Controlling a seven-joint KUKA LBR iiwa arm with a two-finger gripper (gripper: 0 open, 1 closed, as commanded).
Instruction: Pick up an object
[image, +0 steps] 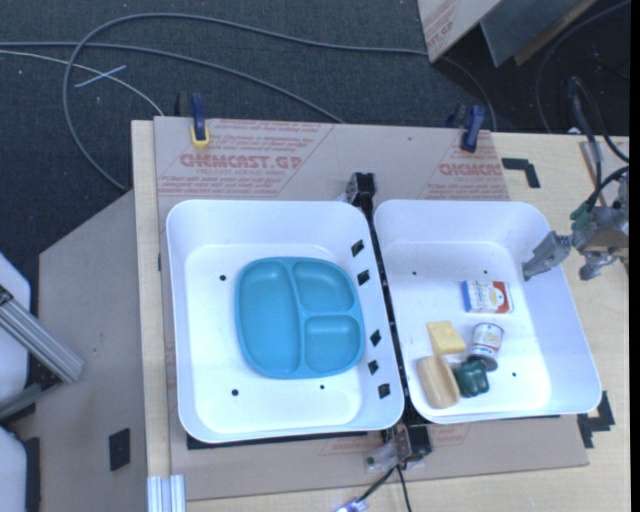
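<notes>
The right bin (560, 345) holds several small objects. A white packet with blue and red print (485, 296) lies near its middle. Below it are a yellow block (446, 337) and a small jar with a red and white label (487, 340). A dark green object (472, 378) and a tan oblong piece (436, 382) sit at the bin's front. My gripper (570, 258) hovers over the bin's upper right rim, apart from all the objects. It is open, with one grey finger (540, 255) pointing into the bin and nothing between the fingers.
The left bin (200, 250) holds a light blue divided plate (300, 317). A black divider with clips (372, 290) runs between the bins. Two clamps (199, 120) hold the cardboard at the bench's back edge. Cables lie on the floor beyond.
</notes>
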